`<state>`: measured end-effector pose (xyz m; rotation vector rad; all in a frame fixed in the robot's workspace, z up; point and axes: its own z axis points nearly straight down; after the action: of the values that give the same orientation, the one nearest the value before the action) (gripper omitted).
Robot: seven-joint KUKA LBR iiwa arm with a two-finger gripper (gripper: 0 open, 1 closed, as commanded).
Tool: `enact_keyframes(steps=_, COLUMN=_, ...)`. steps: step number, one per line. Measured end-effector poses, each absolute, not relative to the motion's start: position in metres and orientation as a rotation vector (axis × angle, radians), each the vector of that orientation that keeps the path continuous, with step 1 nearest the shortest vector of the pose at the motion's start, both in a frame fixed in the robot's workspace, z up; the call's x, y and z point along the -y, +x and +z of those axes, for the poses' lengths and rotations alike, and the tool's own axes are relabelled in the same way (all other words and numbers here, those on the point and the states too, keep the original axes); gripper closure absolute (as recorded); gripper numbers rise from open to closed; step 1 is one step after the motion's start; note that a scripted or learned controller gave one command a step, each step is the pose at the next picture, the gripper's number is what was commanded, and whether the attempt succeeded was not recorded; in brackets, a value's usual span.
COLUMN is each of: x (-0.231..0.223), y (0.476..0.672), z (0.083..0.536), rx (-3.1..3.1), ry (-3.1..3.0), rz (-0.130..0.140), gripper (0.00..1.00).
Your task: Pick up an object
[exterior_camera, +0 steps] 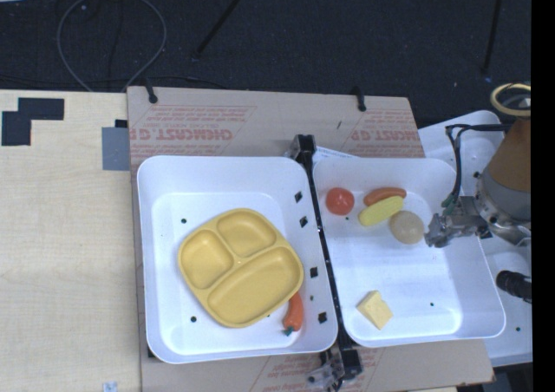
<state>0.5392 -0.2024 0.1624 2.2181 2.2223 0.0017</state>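
Observation:
The right bin (434, 295) holds a red tomato (339, 200), an orange sausage (385, 195), a yellow banana-like piece (381, 211), a beige ball (406, 227) and a yellow cheese wedge (375, 309). My gripper (440, 231) reaches in over the bin's right wall and sits low, just right of the beige ball, close to touching it. I see nothing held in it. An orange carrot (294, 312) lies in the left bin (165, 208), at the lower right edge of a yellow divided plate (241, 266).
A black divider (316, 251) runs between the two bins. Both bins rest on a cardboard sheet (260, 126). The arm's grey body and orange band (512, 165) stand at the right edge, with cables beside them.

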Motion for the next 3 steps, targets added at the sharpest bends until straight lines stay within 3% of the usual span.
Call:
enact_keyframes(steps=1, x=0.209, y=0.531, z=0.215, rx=-2.218, ry=2.221, rz=0.002, gripper=1.0)
enact_keyframes(steps=2, x=0.209, y=0.542, z=0.268, rx=-2.221, ry=2.216, rz=0.002, gripper=1.0)
enact_keyframes(steps=3, x=0.21, y=0.543, z=0.282, rx=-2.224, ry=2.219, rz=0.0, gripper=1.0)
